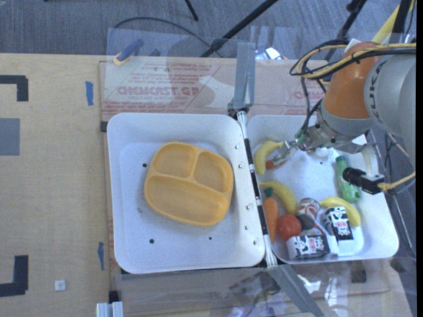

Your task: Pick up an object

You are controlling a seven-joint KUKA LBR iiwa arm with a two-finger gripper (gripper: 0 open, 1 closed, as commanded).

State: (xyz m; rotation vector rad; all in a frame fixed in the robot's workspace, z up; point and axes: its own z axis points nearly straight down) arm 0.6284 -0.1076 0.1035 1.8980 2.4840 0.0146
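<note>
My gripper (284,153) is low in the upper left part of the right bin (386,243), reaching in from the right under the orange wrist band. Its tip sits right beside a curved yellow banana (264,154) by the bin's left wall; whether it touches the banana I cannot tell. A second banana (282,193), an orange carrot (271,218) and a red tomato (289,226) lie lower down along the same side. Nothing is visibly lifted.
The left bin (125,243) holds a yellow divided plate (189,183). Along the right bin's front lie two cow-patterned cartons (308,244) (338,222), a small can (308,207), a third banana (346,207) and a green toy (346,178). Cables hang over the arm.
</note>
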